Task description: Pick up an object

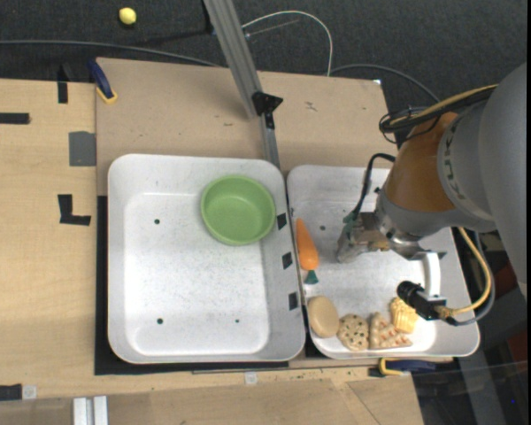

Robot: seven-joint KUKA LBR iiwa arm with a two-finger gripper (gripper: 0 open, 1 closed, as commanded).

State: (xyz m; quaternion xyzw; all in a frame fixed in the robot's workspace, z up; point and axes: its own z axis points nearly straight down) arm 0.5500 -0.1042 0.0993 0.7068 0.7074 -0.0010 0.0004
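My gripper (347, 246) hangs low over the middle of the right bin (336, 184), fingers pointing down and left, with nothing seen between them. An orange carrot (307, 244) lies just left of the gripper against the bin's left wall. Along the bin's front edge sit a tan bun (322, 315), a speckled cookie (354, 330), a waffle-like piece (385, 333) and a yellow piece (403, 314). A green bowl (238, 208) rests in the left bin (159, 264), near its back right corner.
A grey pole (234, 47) slants down from the top to the divider between the bins. Cables loop behind the right bin. A small yellow ball (127, 15) lies on the dark floor at the far left.
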